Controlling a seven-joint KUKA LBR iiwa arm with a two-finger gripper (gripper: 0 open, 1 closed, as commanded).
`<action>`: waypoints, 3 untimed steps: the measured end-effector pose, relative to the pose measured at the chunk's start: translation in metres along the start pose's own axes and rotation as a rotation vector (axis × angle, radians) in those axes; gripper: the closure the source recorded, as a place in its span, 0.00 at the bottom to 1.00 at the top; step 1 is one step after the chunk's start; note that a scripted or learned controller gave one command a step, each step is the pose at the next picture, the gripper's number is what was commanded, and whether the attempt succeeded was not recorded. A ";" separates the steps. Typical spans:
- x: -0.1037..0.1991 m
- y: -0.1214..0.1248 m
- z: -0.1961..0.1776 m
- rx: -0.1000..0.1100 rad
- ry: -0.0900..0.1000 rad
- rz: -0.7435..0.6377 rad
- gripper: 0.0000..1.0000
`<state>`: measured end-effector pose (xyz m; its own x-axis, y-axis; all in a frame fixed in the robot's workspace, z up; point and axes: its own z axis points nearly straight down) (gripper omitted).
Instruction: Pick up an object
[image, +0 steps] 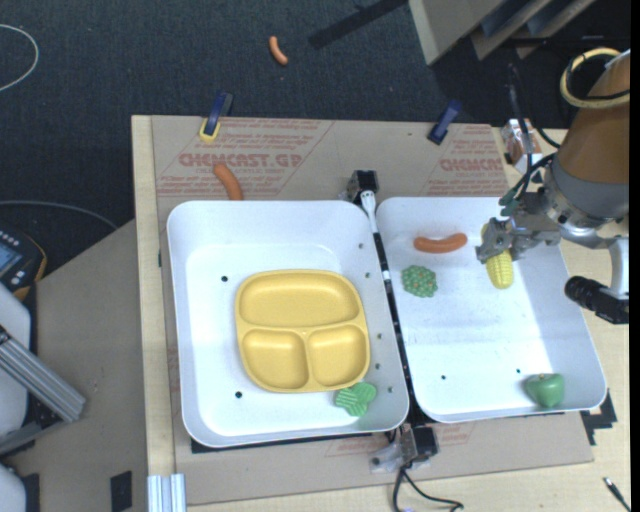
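My gripper (500, 252) hangs over the right bin (470, 385), near its far right part. A yellow corn cob (500, 270) sits between its fingers and sticks out below them, so the gripper is shut on it. An orange sausage (441, 242) lies in the same bin just left of the gripper. A green leafy piece (420, 281) rests below the sausage. A green pepper (545, 389) lies in the bin's near right corner.
The left bin (200, 300) holds a yellow divided plate (300, 330) and a green ridged toy (354, 399) at its near right corner. Another orange sausage (229, 181) lies on the cardboard behind the left bin. A divider with clamps (378, 260) runs between the bins.
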<state>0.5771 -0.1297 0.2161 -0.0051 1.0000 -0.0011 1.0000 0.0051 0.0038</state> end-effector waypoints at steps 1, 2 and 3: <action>0.036 0.030 -0.013 -0.002 0.000 0.001 1.00; 0.068 0.045 -0.018 -0.001 0.000 0.002 1.00; 0.071 0.046 0.002 0.007 0.001 0.004 1.00</action>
<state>0.6230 -0.0583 0.2145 -0.0008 1.0000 0.0001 1.0000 0.0008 -0.0036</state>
